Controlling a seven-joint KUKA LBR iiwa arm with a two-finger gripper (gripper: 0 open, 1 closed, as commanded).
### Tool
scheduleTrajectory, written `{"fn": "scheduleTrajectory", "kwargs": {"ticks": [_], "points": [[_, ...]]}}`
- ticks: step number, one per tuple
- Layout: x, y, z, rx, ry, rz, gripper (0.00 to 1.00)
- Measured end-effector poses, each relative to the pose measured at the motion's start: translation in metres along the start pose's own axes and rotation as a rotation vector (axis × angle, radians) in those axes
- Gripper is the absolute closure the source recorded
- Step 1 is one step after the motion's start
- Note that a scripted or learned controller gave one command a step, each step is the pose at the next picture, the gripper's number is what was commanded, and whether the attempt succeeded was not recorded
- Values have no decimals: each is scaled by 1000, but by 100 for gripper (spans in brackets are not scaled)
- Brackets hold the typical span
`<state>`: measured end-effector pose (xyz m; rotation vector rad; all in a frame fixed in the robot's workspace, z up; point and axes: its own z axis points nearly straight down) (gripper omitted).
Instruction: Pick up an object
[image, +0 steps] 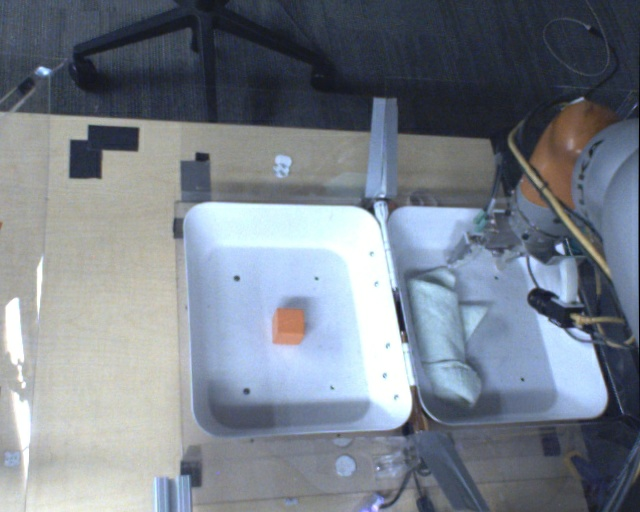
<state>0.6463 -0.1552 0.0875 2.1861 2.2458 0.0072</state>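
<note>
A small orange cube (289, 326) lies on the floor of the left bin (215, 300), a little below its middle. In the right bin (570, 390) a pale grey rolled cloth bundle (440, 335) lies lengthwise along the left side. My gripper (495, 234) hangs over the far part of the right bin, up and to the right of the bundle's top end. Nothing is visibly held in it.
The grey arm with its orange band (563, 140) and looped cables (560, 300) covers the right bin's right rim. A metal post (381, 150) stands behind the divide between the bins. Black tape marks (100, 148) lie on the wooden bench at the far left.
</note>
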Motion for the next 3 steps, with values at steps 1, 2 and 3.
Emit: {"fn": "scheduleTrajectory", "kwargs": {"ticks": [1,2,3], "points": [[-25,8,-1,0,0,-224,0],[-24,11,-14,-8,-3,-227,100],[-38,-18,-76,0,0,-377,100]]}}
